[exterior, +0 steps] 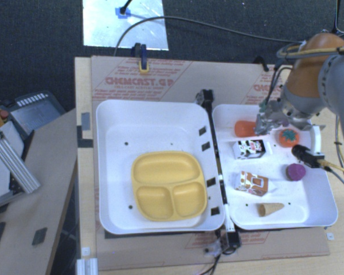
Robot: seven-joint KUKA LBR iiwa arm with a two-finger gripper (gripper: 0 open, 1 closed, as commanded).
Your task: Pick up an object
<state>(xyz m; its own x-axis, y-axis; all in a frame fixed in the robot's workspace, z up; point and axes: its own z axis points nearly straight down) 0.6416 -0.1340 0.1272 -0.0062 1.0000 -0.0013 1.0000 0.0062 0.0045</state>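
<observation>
Item: orange block [245, 128] — lying in the right bin [327, 211] near its far edge, directly beside the gripper [263, 125]. It is judged light, rigid and smooth, likely plastic; a hold across its short sides is advised. Whether anything is pinched cannot be told, nor how the gripper is set.

Adjacent: cow-patterned carton [250, 148] just in front; tomato-like toy [288, 137] to the right; purple ball [296, 172]; patterned packet [252, 183]; cone [270, 209].

Beyond — left bin [112, 153], holding a yellow divided tray [168, 184].
</observation>
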